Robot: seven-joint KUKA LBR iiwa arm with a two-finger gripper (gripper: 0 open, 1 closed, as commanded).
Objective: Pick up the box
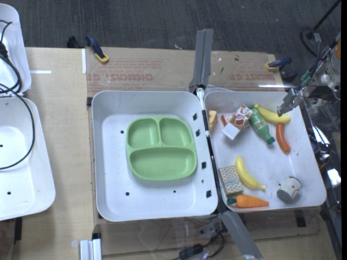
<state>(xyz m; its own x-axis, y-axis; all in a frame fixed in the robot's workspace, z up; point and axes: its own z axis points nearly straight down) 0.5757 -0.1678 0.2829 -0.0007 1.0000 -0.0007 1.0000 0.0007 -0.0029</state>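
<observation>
Box (231, 180) with unreadable print beside 1 banana (248, 174); claw (284, 108) state unclear.

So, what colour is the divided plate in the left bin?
Light green; the divided plate shows plainly in the camera view, lying in the left bin.

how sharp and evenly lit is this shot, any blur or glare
Camera view: soft, even light with faint shadows; the green plate and box read clearly; the gripper at the right bin's far edge is small and slightly blurred; no strong glare.
</observation>
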